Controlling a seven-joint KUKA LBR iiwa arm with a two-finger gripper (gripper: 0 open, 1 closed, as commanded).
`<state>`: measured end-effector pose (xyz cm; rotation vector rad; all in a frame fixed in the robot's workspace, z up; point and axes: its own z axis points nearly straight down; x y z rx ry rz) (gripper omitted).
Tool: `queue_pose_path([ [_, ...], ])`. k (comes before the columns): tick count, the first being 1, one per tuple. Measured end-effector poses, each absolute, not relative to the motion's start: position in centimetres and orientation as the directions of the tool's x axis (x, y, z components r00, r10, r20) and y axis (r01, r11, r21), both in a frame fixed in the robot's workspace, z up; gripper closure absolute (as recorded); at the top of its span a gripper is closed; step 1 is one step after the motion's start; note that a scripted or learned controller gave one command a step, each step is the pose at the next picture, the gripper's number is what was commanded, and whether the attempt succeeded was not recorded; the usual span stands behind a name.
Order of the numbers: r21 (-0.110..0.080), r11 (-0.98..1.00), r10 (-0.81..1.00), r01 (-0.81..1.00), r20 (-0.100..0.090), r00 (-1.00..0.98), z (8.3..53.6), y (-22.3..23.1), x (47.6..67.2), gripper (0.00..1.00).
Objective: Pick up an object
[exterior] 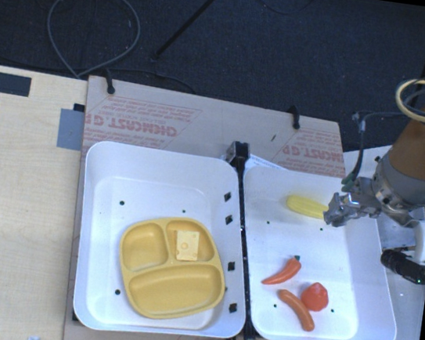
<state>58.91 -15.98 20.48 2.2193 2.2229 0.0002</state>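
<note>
In the right bin lie a yellow banana-like piece, a red-orange chili pepper, a red tomato and an orange sausage. My gripper hangs at the bin's upper right, right at the yellow piece's right end. Its fingers are dark and small in this view. The left bin holds a yellow divided plate with a pale cheese square in its upper right compartment.
A black divider with clips runs between the two bins. Cardboard lies under both bins. A wooden bench top spreads to the left. Cables hang by the arm on the right.
</note>
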Motion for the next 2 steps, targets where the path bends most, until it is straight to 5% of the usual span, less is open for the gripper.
queue_pose_path([
  [2,-0.007,0.004,1.000,1.000,0.003,-0.004,19.7,-6.2,57.2,1.00],
])
